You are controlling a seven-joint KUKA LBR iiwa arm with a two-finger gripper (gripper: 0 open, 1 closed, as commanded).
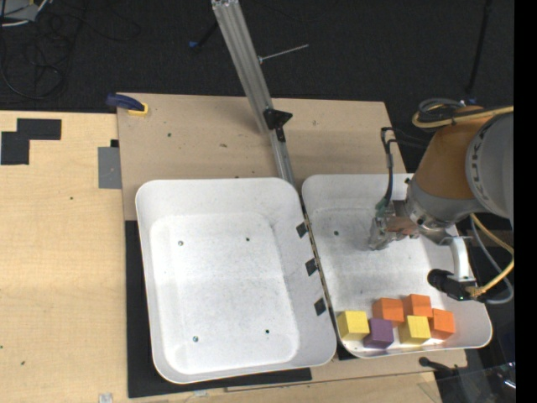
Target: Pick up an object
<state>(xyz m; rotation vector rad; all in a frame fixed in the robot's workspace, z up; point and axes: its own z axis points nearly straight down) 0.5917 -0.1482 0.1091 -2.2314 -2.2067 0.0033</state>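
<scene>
Several small blocks lie bunched at the near edge of the right bin [352, 200]: a yellow block [355, 322], a purple block [381, 332], an orange block [389, 310], a second yellow block [414, 329], and two more orange blocks [420, 305] [442, 322]. My gripper [382, 235] hangs over the middle of the right bin, well behind the blocks and apart from them. Its tips point down towards the bin floor. Nothing shows between them.
The left bin [220, 275] sits beside the right one, with black clips [312, 265] along their shared edge. A slanted aluminium rail [252, 78] rises behind the bins. My grey and orange arm [457, 170] covers the right bin's far right side.
</scene>
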